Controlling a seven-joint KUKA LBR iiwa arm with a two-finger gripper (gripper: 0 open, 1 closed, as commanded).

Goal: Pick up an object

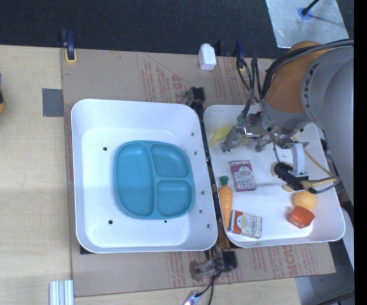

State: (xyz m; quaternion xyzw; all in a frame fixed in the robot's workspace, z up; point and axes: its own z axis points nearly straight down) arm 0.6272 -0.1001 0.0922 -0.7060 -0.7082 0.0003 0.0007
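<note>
My gripper (245, 145) hangs over the back of the right bin (269, 239), open, with nothing between its fingers. Just in front of it lies a small pink-and-red box (242, 175). A yellow item (221, 135) lies to the gripper's left by the bin wall. Along the left wall rests an orange carrot (225, 199), with a red-and-white packet (245, 223) in front of it. A yellow-orange fruit (304, 199) and a red item (301, 217) sit at the front right.
The left bin (88, 170) holds a blue divided plate (153, 178). The grey arm with its orange band (291, 81) covers the right bin's back right corner. Bare white floor lies between the packet and the fruit.
</note>
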